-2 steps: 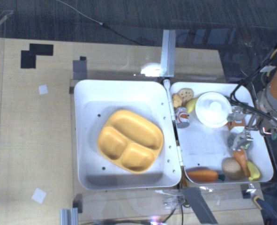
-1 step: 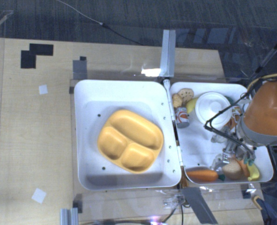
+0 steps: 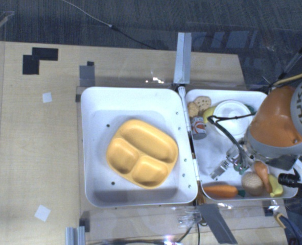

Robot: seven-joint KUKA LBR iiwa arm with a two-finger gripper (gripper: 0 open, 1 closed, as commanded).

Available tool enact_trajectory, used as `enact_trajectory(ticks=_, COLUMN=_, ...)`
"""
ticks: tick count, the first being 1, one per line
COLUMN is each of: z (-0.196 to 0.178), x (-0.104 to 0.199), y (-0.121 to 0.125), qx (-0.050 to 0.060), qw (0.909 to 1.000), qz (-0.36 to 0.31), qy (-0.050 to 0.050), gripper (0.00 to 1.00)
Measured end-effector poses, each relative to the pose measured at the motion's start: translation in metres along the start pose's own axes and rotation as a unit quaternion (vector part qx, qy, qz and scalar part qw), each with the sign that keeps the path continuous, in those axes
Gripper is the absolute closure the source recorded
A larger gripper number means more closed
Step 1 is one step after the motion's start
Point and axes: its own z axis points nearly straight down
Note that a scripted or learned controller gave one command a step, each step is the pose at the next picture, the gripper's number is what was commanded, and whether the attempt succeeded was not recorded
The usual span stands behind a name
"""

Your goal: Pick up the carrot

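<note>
"KUKA" lettering shows cut off on the arm [image 3: 300, 106] at the frame edge; the small can [image 3: 199, 127] by the right bin's [image 3: 212, 157] left wall has a label too blurred to read. Carrot [image 3: 221, 191] lies along that bin's front wall, clear of the gripper [image 3: 227, 166] — its fingers look slightly spread, nothing between them, though it's hard to be sure. Arm hides part of the bin's right side — a white bowl [image 3: 231, 110] and cookies [image 3: 199, 105] sit at the back.

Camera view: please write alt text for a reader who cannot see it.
The gripper hangs low in the right bin, above the carrot lying at its near edge. The left bin holds a yellow divided tray.
</note>
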Motion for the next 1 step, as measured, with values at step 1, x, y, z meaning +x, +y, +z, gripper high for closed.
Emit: enact_trajectory(ticks=1, z=-0.0027, x=-0.0018, y=-0.0022, qx=0.0, qw=0.9871, qz=0.16, qy=-0.001, gripper=0.0)
